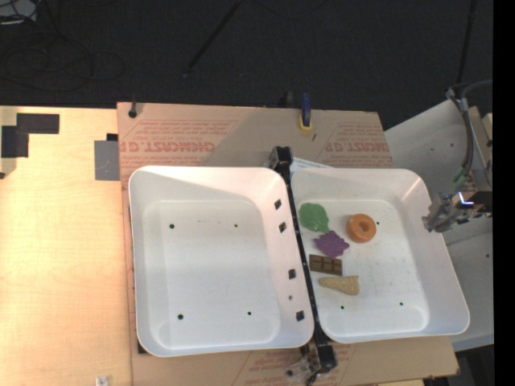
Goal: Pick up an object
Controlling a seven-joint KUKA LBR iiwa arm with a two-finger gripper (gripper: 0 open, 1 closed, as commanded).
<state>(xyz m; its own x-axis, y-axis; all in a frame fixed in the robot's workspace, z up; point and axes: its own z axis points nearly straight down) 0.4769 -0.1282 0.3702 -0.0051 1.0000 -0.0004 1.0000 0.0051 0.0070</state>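
One gripper (441,215) sits at the right edge of the frame, just outside the right bin (434,296); whether it is open or holds anything cannot be told. Inside, near the bin's left wall, lie a green piece (314,215), orange ring (362,227), purple piece (331,244), brown bar (326,264) and tan wedge (339,284). Judged: nothing lifted yet; approach and grasp remain.

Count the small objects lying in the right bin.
5, clustered at the right bin's left side: green piece, orange ring, purple piece, brown chocolate bar, tan wedge. None looks hidden.
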